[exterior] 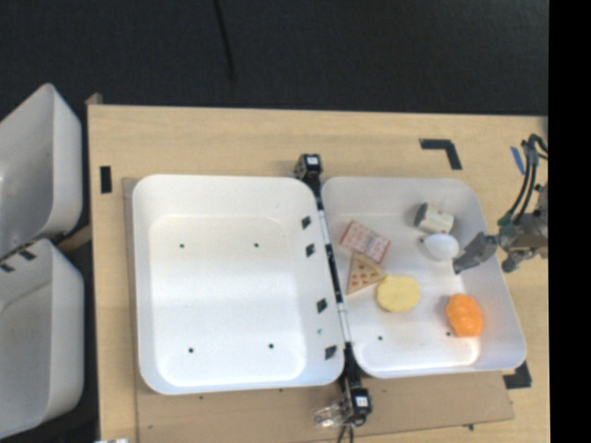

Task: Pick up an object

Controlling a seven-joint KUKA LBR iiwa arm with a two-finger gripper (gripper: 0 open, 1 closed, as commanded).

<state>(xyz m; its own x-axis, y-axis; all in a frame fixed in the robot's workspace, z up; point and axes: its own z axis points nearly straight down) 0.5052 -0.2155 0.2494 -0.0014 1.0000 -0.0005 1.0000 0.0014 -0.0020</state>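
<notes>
Light wooden bench (222, 141), black corner marks on top. Directly on bench: left white bin (148, 275) and right white bin (466, 356), side by side, inner rims touching.

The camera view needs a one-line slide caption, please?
Gripper at the right white bin, beside a white egg-shaped object, yellow disc and orange lump.

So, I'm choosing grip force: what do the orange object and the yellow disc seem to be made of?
Orange object: probably smooth plastic or rubber, judging by its even saturated colour and lumpy rounded form. Yellow disc: matte, possibly foam or soft plastic; flat, pale and without glare. Neither is certain at this resolution.
</notes>
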